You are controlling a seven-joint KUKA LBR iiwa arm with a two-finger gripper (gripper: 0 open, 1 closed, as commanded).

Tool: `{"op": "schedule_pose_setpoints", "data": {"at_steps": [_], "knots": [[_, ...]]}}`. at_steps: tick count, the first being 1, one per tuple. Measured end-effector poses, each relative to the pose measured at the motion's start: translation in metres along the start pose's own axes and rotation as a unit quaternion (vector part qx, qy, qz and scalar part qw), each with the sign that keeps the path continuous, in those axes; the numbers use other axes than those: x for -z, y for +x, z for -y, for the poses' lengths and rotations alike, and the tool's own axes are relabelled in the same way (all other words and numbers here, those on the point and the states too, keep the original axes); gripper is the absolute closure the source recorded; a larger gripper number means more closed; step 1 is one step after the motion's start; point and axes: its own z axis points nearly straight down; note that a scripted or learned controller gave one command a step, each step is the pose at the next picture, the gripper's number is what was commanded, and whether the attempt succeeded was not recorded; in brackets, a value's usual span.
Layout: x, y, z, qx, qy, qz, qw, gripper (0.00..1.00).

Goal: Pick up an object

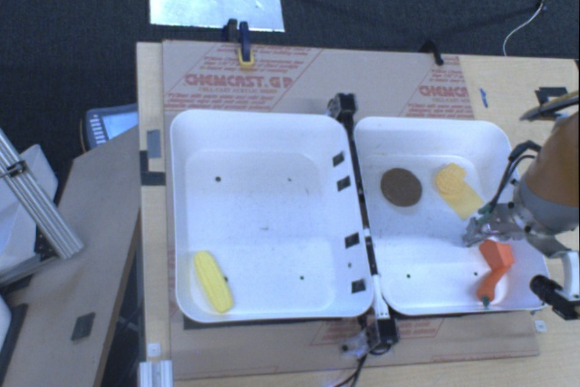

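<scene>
Grey arm entering from the right, gripper (487,229) low over the right bin (426,295), fingers' state impossible to tell, orange carrot (493,268) just below them near the bin's right wall, long axis running top-to-bottom, narrow tip toward the near edge

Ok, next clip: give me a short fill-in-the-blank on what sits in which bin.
The yellow corn cob lies in the ____ bin.
The brown disc lies in the ____ bin.
The gripper sits just above the ____ carrot-like piece.
Beside the disc lies a ____ block.

Missing words: left; right; orange; yellow
</scene>
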Motion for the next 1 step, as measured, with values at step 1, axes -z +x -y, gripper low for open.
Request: {"op": "schedule_pose_setpoints", "data": {"at_steps": [1], "knots": [[0.1418,0.0336,0.0167,0.003,-0.005,0.000,1.0000,1.00]]}}
